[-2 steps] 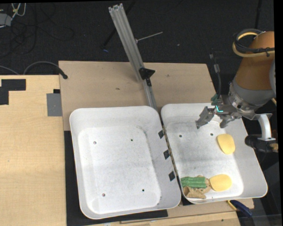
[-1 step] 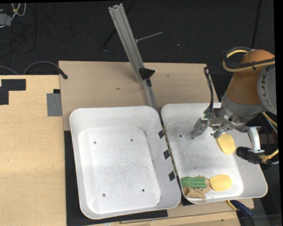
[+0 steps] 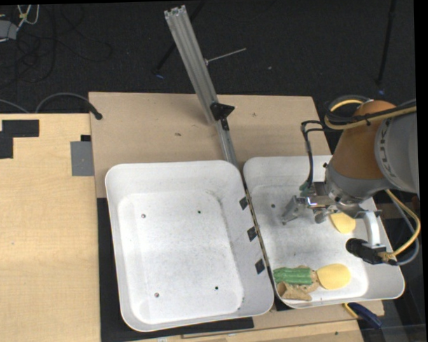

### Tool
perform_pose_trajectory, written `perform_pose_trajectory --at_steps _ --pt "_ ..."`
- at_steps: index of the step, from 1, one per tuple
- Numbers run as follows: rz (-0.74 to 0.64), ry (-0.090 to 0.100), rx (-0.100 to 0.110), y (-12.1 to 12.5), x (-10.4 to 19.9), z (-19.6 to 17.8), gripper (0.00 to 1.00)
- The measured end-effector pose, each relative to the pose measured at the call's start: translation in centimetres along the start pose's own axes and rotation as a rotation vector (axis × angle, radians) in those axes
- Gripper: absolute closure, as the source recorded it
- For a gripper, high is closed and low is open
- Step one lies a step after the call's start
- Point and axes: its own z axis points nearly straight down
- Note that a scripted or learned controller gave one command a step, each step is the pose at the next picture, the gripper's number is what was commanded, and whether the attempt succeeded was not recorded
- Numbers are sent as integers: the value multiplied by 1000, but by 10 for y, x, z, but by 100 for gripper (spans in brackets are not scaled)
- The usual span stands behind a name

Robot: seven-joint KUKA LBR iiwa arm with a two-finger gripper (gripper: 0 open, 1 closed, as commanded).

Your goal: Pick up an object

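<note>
Counter (image 3: 41,229): light wood surface across the left of the camera view, with a tan board behind both bins and dark floor with cables beyond it.

Left bin (image 3: 173,176): shallow, white, speckled, the larger-looking of the two. Touches the right bin along a shared edge fitted with small black clips.

Right bin (image 3: 270,173): shallow, white, holds all the loose objects. Its near right corner overhangs the counter edge.

Arm (image 3: 371,151): grey body with an orange band, enters from the right and sits over the right bin's far right part. Black and yellow cables loop around it.

Metal rail (image 3: 196,73): slanted aluminium bar running from the top of the view down to the joint between the bins, with a black bracket partway along.

Gripper (image 3: 299,207): low over the middle of the right bin, pointing toward the left. Metal finger parts are visible, but whether they are spread or closed cannot be told, and nothing can be seen between them.

Objects, all in the right bin:
- Yellow round object (image 3: 335,275), near front edge, just right of the green one.
- Second yellow object (image 3: 343,222), just beside the wrist on its right side, partly hidden by the arm.
- Green object (image 3: 293,275), elongated, lying along the front edge, touching the tan piece.
- Tan object (image 3: 297,291), small, irregular, at the very front rim, under the green object's near side.

The front-edge cluster lies well apart from the gripper.
</note>
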Motion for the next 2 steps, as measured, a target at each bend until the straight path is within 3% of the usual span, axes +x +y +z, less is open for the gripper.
perform_pose_trajectory --at_steps 1,2 --pt "0 -2 -8 1 0 15 0" --pt "7 -1 -8 0 -1 5 100"
